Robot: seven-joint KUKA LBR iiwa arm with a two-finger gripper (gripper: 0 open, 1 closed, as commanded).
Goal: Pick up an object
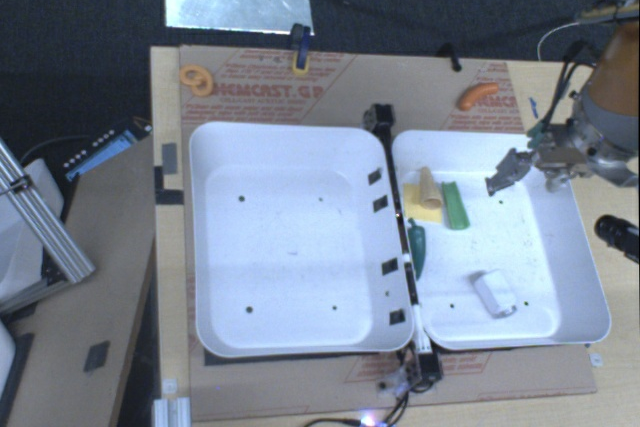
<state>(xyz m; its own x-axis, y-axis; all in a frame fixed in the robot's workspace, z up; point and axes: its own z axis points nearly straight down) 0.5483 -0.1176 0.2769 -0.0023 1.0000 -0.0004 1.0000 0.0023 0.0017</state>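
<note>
My gripper [525, 181] hangs over the upper right part of the right bin [585, 260], open, with nothing between its fingers. Left of it in that bin lie a green block [454, 205] and a yellow block [424, 206] with a tan cylinder [429, 183] resting on it. A dark green pepper-shaped piece [416, 248] lies against the divider between the bins. A small white and grey object [494, 294] sits near the bin's front. The gripper touches none of them.
The left bin [215, 215] stands beside the right one, with black clips [380, 205] along the shared edge. On the cardboard behind the bins lie an orange sausage-shaped toy [478, 96], a tan ring [196, 80] and a yellow and blue clamp [299, 50].
</note>
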